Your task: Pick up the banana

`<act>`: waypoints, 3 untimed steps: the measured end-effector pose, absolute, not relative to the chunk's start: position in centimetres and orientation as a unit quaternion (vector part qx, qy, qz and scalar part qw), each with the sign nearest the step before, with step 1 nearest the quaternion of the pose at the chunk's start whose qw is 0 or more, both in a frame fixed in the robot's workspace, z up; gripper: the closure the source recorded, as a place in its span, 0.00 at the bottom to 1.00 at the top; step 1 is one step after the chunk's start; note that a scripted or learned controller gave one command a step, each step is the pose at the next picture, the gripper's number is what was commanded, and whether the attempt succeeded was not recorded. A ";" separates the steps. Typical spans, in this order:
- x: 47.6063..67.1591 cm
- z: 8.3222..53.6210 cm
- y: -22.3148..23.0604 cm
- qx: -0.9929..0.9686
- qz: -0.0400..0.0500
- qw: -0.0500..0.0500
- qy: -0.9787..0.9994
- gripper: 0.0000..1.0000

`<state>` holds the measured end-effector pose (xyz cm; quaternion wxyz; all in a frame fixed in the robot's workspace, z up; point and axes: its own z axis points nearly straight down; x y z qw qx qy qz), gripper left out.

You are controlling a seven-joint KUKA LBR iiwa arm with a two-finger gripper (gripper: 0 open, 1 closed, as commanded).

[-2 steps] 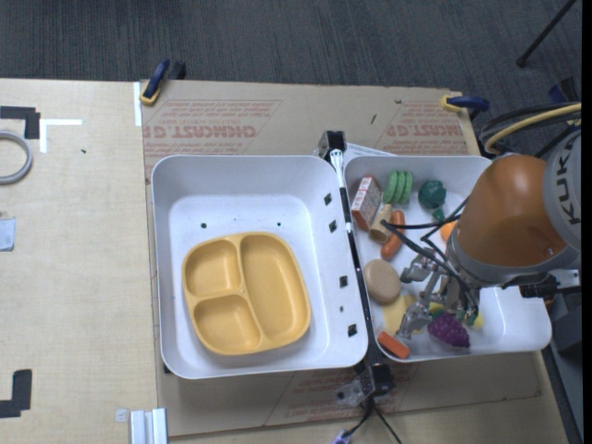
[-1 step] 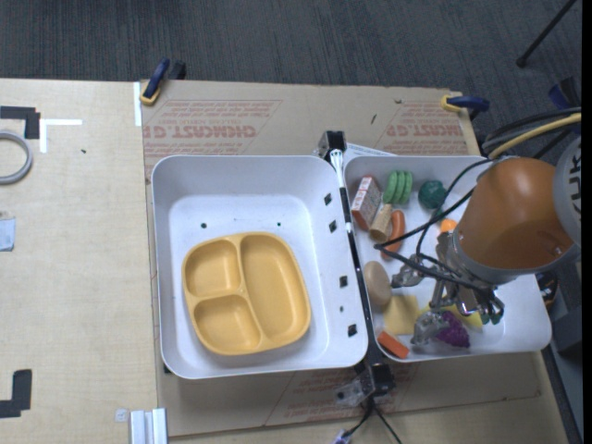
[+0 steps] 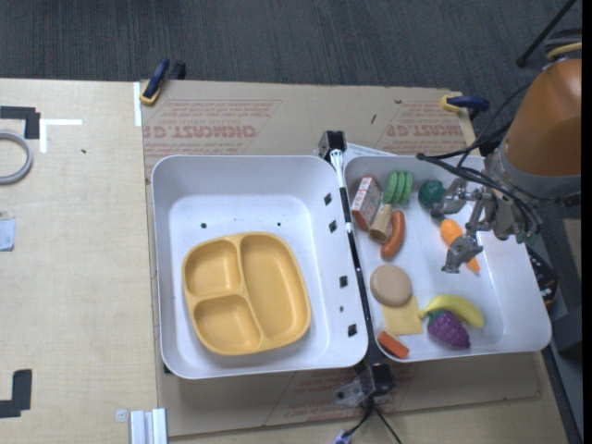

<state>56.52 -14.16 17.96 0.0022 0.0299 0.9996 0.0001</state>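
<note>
**Banana crowded by grapes, gripper off to one side**

While the banana (image 3: 455,307) lies near the front of the right bin (image 3: 518,326), your gripper (image 3: 460,253) hangs above the bin floor further back, beside an orange piece (image 3: 450,231), with nothing between its fingers as far as you can see. Whether those fingers are spread or closed, you cannot tell from this slanted view; treat that as unknown.

Your main risk is the neighbours. A purple grape bunch (image 3: 449,329) touches the banana's front side, and a yellow cheese slice (image 3: 401,318) sits just beside its left end, with a round bun (image 3: 391,285) near that. A descent slightly off could close on the grapes instead, or nudge the banana away across the smooth white plastic. The banana is curved and lies flat, so a grip across its length would likely slip off.

Beyond that, the left bin (image 3: 176,248) holds a yellow divided plate (image 3: 245,291). Both bins rest on brown cardboard (image 3: 213,123) laid over a pale wooden bench (image 3: 65,276), with dark carpet (image 3: 277,17) behind. Cables trail off the arm at the right.
</note>
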 end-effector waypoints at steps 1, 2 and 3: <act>48.6 11.5 -16.5 0.023 0.000 0.001 1.000 0.00; 48.0 10.1 -10.3 0.047 0.003 -0.004 0.999 0.00; 47.9 11.8 -10.3 0.135 0.000 0.002 0.991 0.00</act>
